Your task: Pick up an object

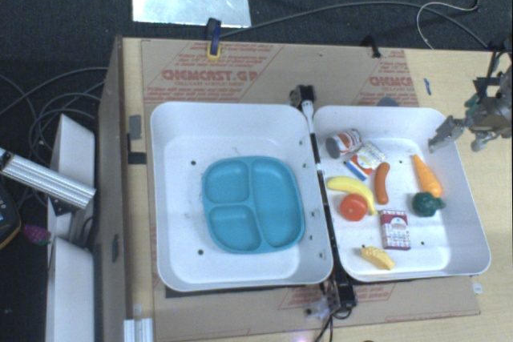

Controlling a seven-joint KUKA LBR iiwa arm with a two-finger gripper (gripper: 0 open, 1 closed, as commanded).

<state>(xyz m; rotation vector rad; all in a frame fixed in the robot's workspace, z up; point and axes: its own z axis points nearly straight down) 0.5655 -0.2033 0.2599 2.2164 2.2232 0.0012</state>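
Note:
The right bin [473, 240] holds several toy foods: a red and white can [343, 142], a small white carton [369, 158], a red sausage [381, 182], a carrot [426, 175], a green broccoli [426, 204], a banana [351, 187], a tomato [353, 207], a red box [393, 229] and a yellow corn piece [377, 256]. My gripper [459, 139] hangs over the bin's far right corner, open, with nothing between its fingers. It is up and to the right of the carrot.
The left bin [180, 140] holds a blue divided plate [252, 203]. A black divider clip [304, 98] sits between the bins at the back. Cables run along the bench's far side, and a metal rail [48, 179] lies off its left edge.

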